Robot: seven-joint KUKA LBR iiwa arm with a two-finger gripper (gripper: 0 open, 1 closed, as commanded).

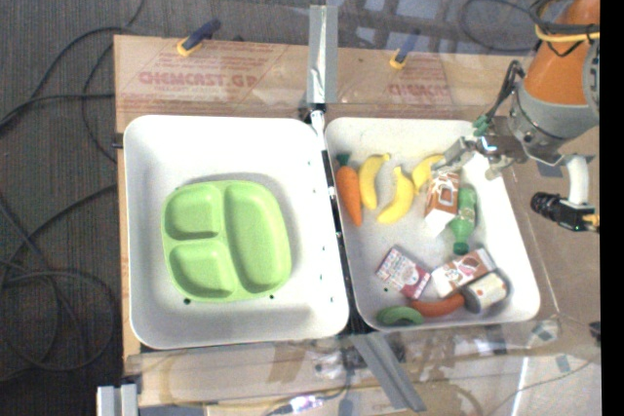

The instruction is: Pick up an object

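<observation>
Reaching in from the right, the arm (558, 83) angles its hand (475, 149) over the right bin (522, 253); I cannot tell its state. The orange carton (441, 196) lies just beside it, below-left.

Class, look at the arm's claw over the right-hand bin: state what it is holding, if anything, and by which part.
Nothing is held. The claw hangs over the top right corner of the right-hand white bin, just above the small orange-and-white carton, with no object between its fingers.
</observation>
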